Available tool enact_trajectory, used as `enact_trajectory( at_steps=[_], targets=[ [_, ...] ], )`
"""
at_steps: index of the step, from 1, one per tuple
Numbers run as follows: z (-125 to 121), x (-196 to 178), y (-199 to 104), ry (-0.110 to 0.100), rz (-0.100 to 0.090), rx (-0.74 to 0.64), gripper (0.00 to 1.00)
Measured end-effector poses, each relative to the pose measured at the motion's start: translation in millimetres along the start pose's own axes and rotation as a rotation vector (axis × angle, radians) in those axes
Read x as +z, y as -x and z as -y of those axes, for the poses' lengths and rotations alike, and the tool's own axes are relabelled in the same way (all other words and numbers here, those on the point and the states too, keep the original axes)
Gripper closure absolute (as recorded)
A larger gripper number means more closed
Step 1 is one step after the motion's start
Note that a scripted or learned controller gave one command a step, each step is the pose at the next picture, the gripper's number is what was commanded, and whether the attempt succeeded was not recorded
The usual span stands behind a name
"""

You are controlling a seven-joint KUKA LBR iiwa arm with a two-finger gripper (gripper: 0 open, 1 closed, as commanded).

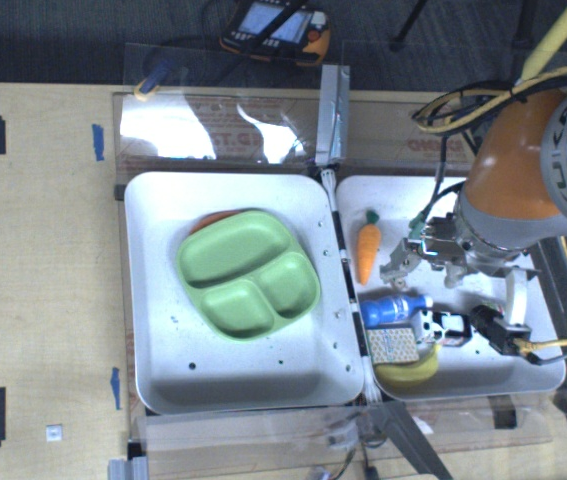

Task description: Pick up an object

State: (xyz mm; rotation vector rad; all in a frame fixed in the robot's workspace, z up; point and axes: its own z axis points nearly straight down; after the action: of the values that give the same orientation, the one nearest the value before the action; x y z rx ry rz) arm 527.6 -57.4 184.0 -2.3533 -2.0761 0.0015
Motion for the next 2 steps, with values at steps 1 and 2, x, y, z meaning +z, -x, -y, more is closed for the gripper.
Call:
enact_trajectory(
  at_steps=[1, 2],
  targets=[
    [-19.4, -0.1, -6.3, 0.004, 0.002, 0.038, 0.00],
    [-19.4, -0.1, -6.3, 0.004, 0.002, 0.038, 0.00]
  ],
)
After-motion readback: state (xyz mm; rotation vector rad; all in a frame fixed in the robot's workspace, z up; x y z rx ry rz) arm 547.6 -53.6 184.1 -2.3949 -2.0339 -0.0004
